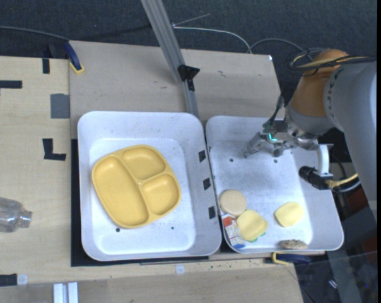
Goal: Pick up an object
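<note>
Two bins: shallow white plastic trays (pixel 197 169) side by side
Counter: tan wooden top (pixel 127 74), dark floor behind
Jaws: gripper (pixel 258 148) over right bin, jaws spread, nothing between

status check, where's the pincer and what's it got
Pincer over right bin, upper part, nothing between its fingers. Food pieces clustered at bin's near edge, untouched. Yellow tray in left bin. Path clear.
</note>
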`<state>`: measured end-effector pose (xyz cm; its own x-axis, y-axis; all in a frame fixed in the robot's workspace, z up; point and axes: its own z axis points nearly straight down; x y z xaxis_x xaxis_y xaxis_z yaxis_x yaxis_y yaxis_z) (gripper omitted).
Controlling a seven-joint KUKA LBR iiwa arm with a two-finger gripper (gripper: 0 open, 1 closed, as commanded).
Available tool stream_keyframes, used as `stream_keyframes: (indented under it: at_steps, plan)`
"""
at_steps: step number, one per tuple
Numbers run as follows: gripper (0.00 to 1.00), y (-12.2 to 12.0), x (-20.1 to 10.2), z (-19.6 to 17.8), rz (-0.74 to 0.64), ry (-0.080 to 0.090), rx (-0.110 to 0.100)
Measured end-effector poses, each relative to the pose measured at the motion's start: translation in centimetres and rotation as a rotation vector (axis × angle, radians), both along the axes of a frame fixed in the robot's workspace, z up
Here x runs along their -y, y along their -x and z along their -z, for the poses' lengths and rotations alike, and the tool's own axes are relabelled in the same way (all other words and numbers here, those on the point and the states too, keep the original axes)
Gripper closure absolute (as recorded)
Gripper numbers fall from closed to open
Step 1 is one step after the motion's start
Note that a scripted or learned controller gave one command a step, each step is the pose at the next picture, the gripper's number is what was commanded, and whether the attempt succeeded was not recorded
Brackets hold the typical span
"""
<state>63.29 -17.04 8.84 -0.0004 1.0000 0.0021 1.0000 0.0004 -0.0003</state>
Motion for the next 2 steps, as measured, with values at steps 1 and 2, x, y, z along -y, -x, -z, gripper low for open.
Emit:
stream_keyframes:
  at_steps: [1, 2]
  plan:
    - [0.0, 0.0, 0.0, 0.0, 0.0, 0.0, 0.0]
    - [0.0, 0.6, -5.4, -4.7, -0.006, 0.0, 0.004]
